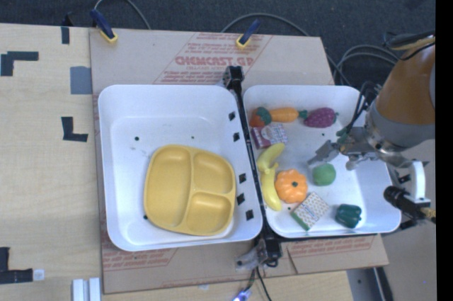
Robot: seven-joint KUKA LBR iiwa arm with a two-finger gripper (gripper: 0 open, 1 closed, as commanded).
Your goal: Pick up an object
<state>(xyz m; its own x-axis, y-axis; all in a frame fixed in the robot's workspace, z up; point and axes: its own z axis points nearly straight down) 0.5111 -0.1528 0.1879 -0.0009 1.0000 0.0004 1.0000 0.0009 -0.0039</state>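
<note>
A: What is hidden or cut off?

B: The arm (407, 98) is cropped at the right of the frame, so just its orange band and grey wrist are seen. The gripper (338, 153) is seen over the right bin (368, 222), right of centre; two thin fingers are seen spread apart, one tip (320, 155) toward the left and the other lower right, with nothing pinched between them. A small printed packet (272, 134) near the divider is partly covered by the banana (269, 172), and its printing is too small to be read.

A: How is the task's thing seen?

B: A round green fruit (324, 174), perhaps a lime or apple, is seen just below the fingertips, in the middle of the right bin; contact cannot be judged. Around it are laid an orange pumpkin (291, 185), a checkered packet (311, 209), a dark green pepper (348, 215), purple grapes (320, 117), a carrot (284, 114) and a small red-and-green item (261, 116) that is hard to make out.

A: Can any writing be read?

B: Red lettering (213, 59) is printed on the cardboard above the bins, upside down and not clearly legible. A yellow divided tray (190, 190) is held in the left bin (113, 151).
</note>
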